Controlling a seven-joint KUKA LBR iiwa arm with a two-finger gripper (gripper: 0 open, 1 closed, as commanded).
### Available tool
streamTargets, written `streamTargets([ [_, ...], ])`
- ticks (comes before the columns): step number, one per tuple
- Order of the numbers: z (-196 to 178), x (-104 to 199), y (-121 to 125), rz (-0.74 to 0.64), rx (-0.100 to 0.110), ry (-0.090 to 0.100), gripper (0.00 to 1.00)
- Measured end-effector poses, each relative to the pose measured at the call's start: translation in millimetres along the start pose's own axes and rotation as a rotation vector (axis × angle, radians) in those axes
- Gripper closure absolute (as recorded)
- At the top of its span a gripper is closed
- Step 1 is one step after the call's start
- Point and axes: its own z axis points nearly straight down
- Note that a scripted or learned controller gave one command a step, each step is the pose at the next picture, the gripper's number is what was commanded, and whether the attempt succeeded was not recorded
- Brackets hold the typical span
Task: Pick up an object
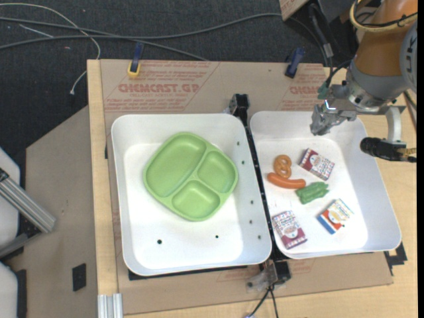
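My gripper [322, 124] hangs over the far edge of the right bin [381, 207], above and apart from the objects in it. The bin holds a pretzel [283, 164], an orange hot dog [286, 181], a green toy [312, 192], a maroon carton [317, 163] near the back, another maroon carton [288, 228] at the front, and a white, blue and red carton [335, 216]. Nothing shows between the fingers.
The left bin [132, 244] holds a green divided plate [191, 175]. Black clamps sit between the bins at the back [238, 103] and front [278, 270]. Blue clips [136, 65] hold the cardboard base.
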Motion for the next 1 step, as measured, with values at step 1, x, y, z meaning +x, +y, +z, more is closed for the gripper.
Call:
streamTargets([
  [1, -12.3, 50.5, -21.2, -0.001, -0.001, 0.0, 1.0],
])
